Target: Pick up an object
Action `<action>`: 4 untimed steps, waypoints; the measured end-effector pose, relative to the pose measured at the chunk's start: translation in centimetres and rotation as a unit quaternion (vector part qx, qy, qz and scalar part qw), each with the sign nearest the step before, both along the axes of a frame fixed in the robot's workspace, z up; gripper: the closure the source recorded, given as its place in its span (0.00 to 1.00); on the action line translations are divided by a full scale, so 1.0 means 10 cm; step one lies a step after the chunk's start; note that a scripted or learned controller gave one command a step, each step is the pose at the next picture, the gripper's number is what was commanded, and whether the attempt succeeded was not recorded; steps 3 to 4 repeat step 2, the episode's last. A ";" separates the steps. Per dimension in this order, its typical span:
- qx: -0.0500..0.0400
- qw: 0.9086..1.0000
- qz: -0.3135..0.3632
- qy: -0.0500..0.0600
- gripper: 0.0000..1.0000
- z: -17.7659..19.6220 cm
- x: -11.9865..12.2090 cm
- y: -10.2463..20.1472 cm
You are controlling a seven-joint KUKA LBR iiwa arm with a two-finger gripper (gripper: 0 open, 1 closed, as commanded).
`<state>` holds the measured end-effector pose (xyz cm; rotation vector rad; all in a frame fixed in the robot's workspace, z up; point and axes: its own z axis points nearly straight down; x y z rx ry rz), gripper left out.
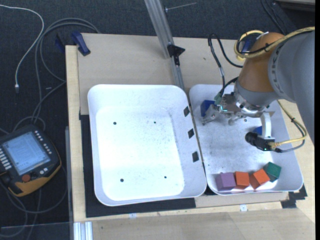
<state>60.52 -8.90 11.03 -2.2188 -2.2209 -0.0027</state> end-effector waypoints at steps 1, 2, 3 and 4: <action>-0.001 1.000 0.001 -0.003 0.00 -0.10 0.59 0.02; -0.002 1.000 0.001 -0.001 1.00 0.02 0.58 0.02; -0.002 1.000 0.001 -0.001 1.00 0.02 0.58 0.02; -0.002 1.000 0.001 -0.001 1.00 0.02 0.58 0.02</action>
